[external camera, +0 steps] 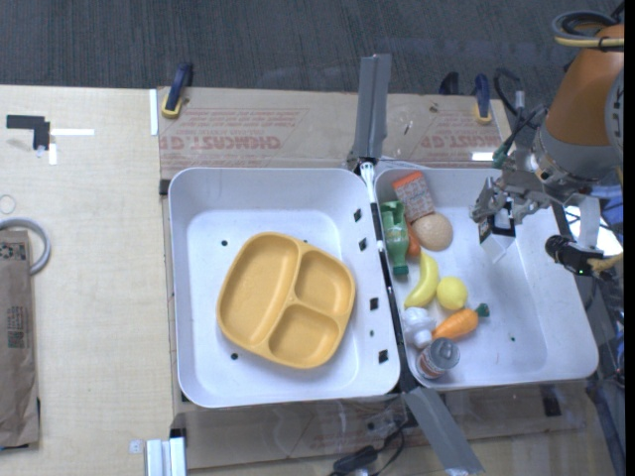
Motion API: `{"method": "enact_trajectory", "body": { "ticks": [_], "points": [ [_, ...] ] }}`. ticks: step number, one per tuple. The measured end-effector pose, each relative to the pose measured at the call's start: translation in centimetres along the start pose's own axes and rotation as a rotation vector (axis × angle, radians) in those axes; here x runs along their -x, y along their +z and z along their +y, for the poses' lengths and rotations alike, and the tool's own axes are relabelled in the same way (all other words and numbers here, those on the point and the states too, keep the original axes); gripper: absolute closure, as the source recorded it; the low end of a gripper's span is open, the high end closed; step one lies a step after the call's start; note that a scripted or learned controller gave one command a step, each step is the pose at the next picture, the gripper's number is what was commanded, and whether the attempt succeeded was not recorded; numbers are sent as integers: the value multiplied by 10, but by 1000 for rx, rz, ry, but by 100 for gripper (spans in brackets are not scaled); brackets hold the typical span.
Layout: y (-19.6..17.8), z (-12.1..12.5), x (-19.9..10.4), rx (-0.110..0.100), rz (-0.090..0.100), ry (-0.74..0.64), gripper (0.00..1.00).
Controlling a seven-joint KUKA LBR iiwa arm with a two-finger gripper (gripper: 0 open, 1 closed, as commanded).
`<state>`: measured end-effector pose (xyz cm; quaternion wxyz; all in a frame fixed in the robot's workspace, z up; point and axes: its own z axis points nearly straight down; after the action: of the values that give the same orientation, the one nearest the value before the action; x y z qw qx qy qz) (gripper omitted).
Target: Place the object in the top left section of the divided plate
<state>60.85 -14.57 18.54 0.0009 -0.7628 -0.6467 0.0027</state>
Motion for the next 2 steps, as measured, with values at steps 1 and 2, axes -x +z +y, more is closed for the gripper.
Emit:
{"method": "enact_trajectory", "body": {
  "ticks": [1,2],
  "points": [
    [89,-70,-31,-1,2,-20,100],
    [-3,-113,-121,0,0,78,100]
  ]
}}
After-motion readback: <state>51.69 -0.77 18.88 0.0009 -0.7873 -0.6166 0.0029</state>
